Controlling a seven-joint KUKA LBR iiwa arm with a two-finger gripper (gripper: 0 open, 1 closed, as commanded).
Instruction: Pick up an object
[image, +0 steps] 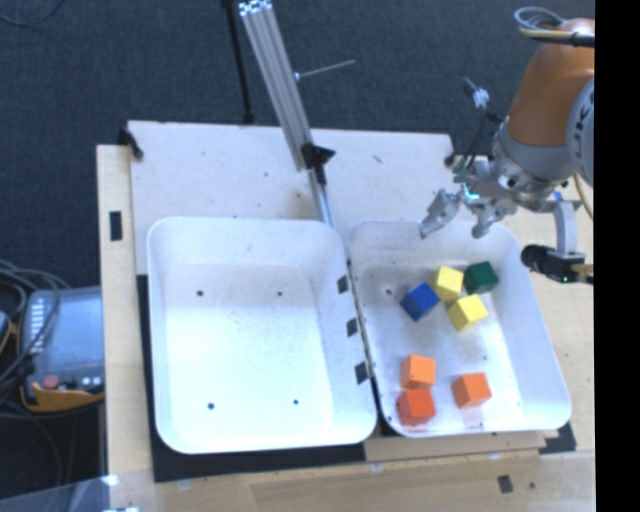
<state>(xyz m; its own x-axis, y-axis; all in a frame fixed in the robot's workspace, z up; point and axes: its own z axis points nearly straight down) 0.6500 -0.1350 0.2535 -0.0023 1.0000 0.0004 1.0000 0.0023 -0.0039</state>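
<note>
In the camera view, two shallow white bins are seen side by side on the bench. The left bin is bare apart from a few dark specks on its floor. The right bin holds seven small cubes.

Toward the far part of the right bin, a blue cube is set a little to the left of a cluster. In that cluster, a yellow cube is placed just beside a green cube, and a second yellow cube is found just nearer than these, touching or almost touching the first. Whether the cubes of the cluster actually touch cannot be told for certain.

In the near part of the same bin, three orange cubes are grouped: one stands just farther than another close to the bin's left wall, and a third is set apart to their right.

The arm is seen entering from the right, its orange band above the grey wrist. The gripper is held over the far edge of the right bin, farther than the cubes and apart from all of them. Its two fingers are spread apart, and nothing is seen between them.

A slanted metal rail is seen running from the far side down toward the gap between the bins.
</note>
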